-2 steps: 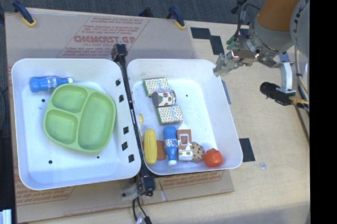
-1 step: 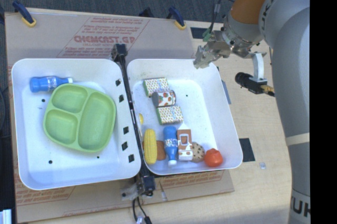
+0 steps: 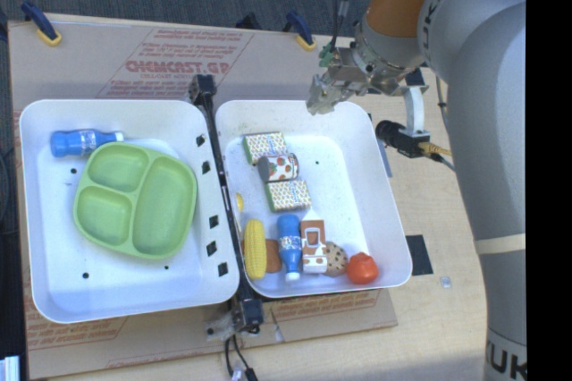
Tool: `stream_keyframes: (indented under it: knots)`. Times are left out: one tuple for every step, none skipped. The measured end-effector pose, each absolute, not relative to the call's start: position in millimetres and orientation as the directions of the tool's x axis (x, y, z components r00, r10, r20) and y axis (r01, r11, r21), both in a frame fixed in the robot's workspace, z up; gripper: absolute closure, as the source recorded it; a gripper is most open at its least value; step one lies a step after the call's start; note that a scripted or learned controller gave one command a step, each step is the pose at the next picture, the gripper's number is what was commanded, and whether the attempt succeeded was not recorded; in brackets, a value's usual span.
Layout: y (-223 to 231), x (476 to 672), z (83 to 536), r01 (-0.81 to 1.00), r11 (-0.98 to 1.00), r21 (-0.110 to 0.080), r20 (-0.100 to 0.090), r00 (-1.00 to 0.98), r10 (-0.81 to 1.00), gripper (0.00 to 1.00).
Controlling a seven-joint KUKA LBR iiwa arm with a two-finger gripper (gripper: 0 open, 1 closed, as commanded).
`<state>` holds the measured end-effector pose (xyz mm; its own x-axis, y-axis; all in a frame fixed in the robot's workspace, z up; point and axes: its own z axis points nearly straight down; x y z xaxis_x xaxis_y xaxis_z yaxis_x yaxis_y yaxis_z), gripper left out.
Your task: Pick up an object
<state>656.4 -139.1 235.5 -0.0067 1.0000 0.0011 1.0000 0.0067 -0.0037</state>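
Note:
The right bin point(image 3: 347, 178) holds several small items. Three patterned boxes point(image 3: 280, 168) lie in a diagonal row at its far left. Along the near wall lie a yellow corn cob point(image 3: 255, 247), a blue bottle point(image 3: 288, 245), a red and white carton point(image 3: 313, 247), a brown cookie point(image 3: 335, 258) and a red tomato point(image 3: 362, 268). My gripper point(image 3: 322, 95) hangs over the far rim of the right bin, above and to the right of the boxes, with nothing seen in it.
The left bin point(image 3: 45, 236) carries a green divided plate point(image 3: 136, 200) and a second blue bottle point(image 3: 80, 140) at its far left corner. A black hinge strip point(image 3: 217, 191) runs between the bins. The bulky grey arm point(image 3: 483, 102) fills the right side.

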Motion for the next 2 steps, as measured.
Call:
stream_keyframes:
  knots:
    - [-88.2,625.8,240.0,1.000,0.008,-0.003,0.000,-0.008,1.000,1.00]
    - [6.2,616.5,234.9,1.000,0.009,-0.005,0.000,-0.009,1.000,1.00]
